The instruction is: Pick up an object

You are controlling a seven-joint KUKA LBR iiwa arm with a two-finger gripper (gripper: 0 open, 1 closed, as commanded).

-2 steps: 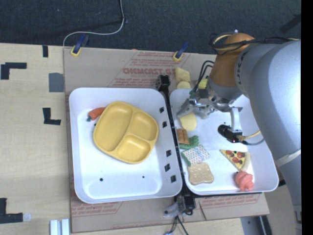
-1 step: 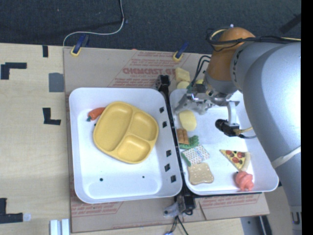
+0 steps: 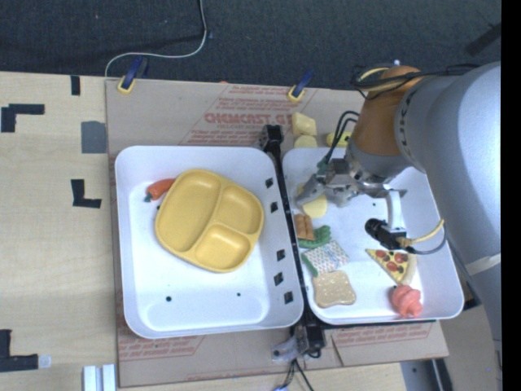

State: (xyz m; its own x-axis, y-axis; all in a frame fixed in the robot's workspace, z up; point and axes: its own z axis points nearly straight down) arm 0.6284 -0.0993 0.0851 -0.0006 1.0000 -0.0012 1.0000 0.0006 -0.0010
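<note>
Cardboard sheeting (image 3: pixel 212 120) covers the bench, and on it sit 2 shallow white plastic bins side by side. The left bin (image 3: pixel 142 300) holds a yellow plastic plate with 3 compartments (image 3: pixel 209 219), lying tilted near the bin's middle, and a small orange toy carrot (image 3: pixel 159 188) pokes out from under the plate's far-left edge. The right bin (image 3: pixel 431 194) holds most of the toy food: a pale yellow rounded piece (image 3: pixel 315 208) near its left wall, a brown strip with a green leafy piece (image 3: pixel 312 231) just nearer than that, a speckled white-and-green square (image 3: pixel 326 257), a beige toast-shaped slice (image 3: pixel 334 288), a toy pizza wedge with red dots (image 3: pixel 392 262), and a pink-red lumpy piece (image 3: pixel 406 300) in the near-right corner. 2 more pale yellow blocks (image 3: pixel 304 125) lie on the cardboard just beyond the right bin's far edge. The grey arm with its orange band (image 3: pixel 378 120) reaches in from the right, and the 2-finger gripper (image 3: pixel 316 187) hangs low over the far-left part of the right bin, right beside the pale yellow rounded piece. Whether its jaws are open or closed cannot be told from this angle, and nothing is clearly seen between them.
</note>
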